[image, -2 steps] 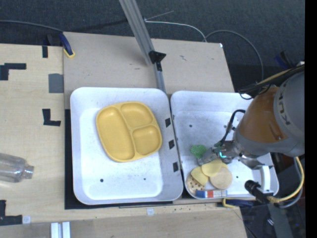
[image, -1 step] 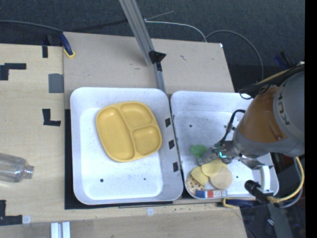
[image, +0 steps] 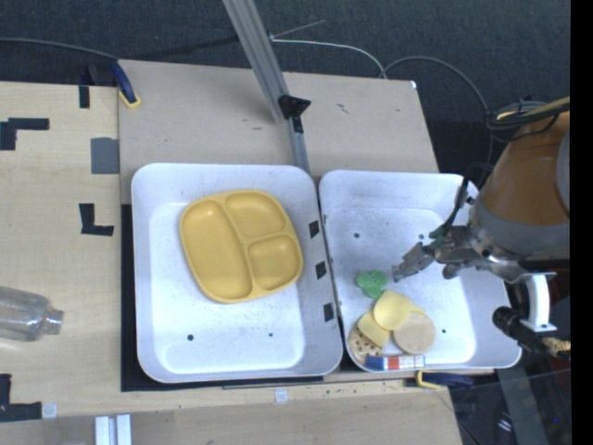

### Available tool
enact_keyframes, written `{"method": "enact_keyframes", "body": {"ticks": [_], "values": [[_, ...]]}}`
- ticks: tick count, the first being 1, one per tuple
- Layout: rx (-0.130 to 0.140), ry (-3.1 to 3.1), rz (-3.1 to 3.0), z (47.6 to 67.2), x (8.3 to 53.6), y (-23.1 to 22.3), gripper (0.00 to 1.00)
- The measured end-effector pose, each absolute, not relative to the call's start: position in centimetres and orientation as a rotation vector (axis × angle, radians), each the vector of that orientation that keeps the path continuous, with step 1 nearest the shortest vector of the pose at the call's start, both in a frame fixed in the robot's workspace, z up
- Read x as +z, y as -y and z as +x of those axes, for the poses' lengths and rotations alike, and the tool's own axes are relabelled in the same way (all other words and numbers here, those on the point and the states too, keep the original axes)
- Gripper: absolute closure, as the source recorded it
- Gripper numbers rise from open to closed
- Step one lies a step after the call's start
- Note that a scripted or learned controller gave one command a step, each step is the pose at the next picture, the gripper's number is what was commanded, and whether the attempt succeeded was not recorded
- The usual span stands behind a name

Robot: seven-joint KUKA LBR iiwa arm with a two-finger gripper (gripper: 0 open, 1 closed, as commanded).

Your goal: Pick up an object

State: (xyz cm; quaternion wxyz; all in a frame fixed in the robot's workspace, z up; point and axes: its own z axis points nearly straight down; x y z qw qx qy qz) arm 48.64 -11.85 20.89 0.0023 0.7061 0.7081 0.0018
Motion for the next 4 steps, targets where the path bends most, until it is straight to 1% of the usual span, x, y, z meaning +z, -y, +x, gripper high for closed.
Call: {"method": "enact_keyframes", "body": {"ticks": [1, 4], "values": [[0.0, -2.219, 2.223, 48.53, 8.75, 12.75, 0.0], [0.002, -2.222, 2.221, 48.53, 8.94, 12.7, 0.0]]}}
